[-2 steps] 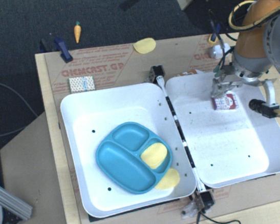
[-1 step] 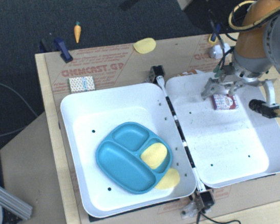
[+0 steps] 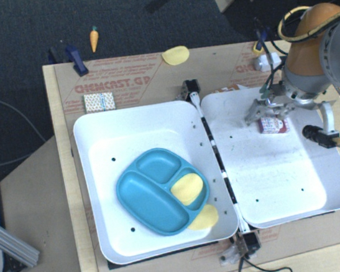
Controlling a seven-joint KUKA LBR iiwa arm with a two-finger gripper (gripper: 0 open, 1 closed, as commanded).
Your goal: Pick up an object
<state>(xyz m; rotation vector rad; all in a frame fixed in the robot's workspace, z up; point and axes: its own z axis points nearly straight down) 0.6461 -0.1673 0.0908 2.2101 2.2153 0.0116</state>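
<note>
Over in the left white bin (image 3: 95,142), a blue 3-compartment plastic plate (image 3: 150,195) is lying with 1 yellow soft piece (image 3: 187,188) in it and another yellow piece (image 3: 204,218) touching its edge. Rightward, the gripper (image 3: 271,109) is hovering spread-fingered over a small red-and-white packet (image 3: 273,126) in the right white bin (image 3: 278,192)

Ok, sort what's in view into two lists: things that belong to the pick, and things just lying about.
In the job:
- gripper, down in the right bin
- small red and white packet directly under it

Lying about:
- blue divided plate in the left bin
- yellow piece on the plate
- yellow piece beside the plate
- yellow piece on the bench
</note>
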